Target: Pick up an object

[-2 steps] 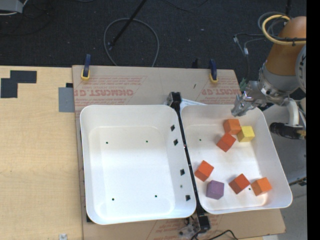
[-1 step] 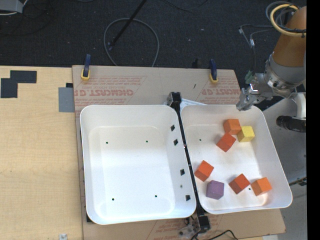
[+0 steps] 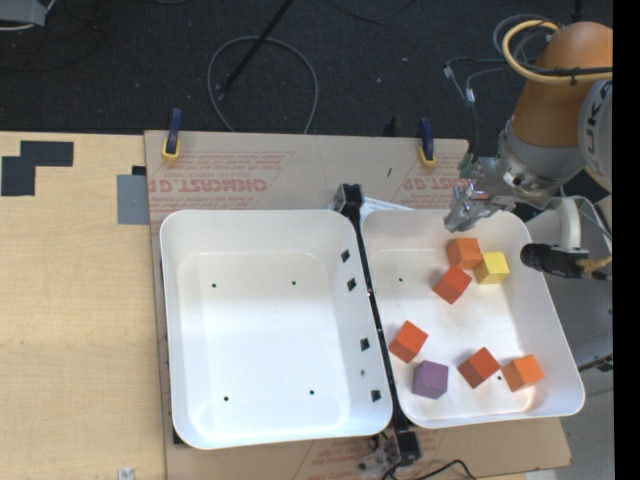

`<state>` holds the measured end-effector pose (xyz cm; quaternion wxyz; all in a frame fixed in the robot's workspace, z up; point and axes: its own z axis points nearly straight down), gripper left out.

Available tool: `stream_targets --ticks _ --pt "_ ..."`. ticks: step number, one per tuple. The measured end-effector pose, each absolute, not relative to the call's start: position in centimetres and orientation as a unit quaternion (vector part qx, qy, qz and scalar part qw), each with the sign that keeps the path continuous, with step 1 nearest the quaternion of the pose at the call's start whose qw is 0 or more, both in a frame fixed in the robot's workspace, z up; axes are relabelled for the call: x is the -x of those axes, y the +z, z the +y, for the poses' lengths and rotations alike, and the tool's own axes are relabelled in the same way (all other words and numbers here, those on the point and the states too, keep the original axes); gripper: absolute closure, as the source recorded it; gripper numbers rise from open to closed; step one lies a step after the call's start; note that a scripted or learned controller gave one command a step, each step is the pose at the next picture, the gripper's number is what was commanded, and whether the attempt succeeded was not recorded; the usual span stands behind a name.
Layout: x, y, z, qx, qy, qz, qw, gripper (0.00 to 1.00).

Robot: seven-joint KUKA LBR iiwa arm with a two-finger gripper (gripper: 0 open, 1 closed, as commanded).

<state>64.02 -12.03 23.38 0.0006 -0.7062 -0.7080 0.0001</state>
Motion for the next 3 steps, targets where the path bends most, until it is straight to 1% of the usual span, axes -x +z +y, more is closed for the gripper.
stream_targets --ticks 2,3 --pt "-60.4 24.7 -2.7 0.706 -0.0001 -0.708 0.0 1.0" --pt "-58.5 24.4 1.1 0.706 0.0002 -0.708 0.0 1.0"
